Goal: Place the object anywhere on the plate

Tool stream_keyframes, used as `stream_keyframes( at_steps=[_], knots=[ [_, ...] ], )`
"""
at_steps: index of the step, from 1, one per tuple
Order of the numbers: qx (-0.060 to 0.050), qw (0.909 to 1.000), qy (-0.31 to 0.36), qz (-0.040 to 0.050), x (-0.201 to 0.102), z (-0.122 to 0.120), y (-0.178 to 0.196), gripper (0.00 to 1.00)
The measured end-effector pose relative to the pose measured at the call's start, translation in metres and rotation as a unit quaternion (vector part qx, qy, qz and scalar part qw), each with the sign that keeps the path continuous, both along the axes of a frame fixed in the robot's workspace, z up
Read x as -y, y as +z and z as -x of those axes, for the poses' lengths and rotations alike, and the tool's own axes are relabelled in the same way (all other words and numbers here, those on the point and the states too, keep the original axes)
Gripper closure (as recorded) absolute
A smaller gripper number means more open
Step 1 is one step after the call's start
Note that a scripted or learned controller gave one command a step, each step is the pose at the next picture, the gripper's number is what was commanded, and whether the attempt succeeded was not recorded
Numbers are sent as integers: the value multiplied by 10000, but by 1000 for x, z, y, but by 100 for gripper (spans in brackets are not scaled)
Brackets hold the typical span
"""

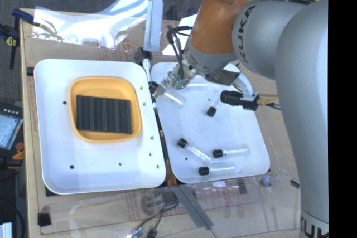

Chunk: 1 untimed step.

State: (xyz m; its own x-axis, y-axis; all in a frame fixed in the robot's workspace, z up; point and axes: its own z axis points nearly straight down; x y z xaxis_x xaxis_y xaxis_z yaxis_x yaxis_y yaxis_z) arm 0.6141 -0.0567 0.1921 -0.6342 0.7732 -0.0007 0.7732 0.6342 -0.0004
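Bench with left bin (50,120) holding yellow plate (104,109), right bin (251,136) capped tubes (215,152); hand (174,84) state unclear.

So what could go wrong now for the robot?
The clear tubes in the right bin look thin and see-through, so the pincer might miss or pinch two lying close together. It is also near the bin's wall, so it might bump it. The yellow plate sits across in the left bin, so a tube could drop on the way.
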Motion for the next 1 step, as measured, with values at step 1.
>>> stream_keyframes(
  at_steps=[1],
  knots=[
    [2, 10000, -4, 0, 0, 0, 0, 0]
  ],
)
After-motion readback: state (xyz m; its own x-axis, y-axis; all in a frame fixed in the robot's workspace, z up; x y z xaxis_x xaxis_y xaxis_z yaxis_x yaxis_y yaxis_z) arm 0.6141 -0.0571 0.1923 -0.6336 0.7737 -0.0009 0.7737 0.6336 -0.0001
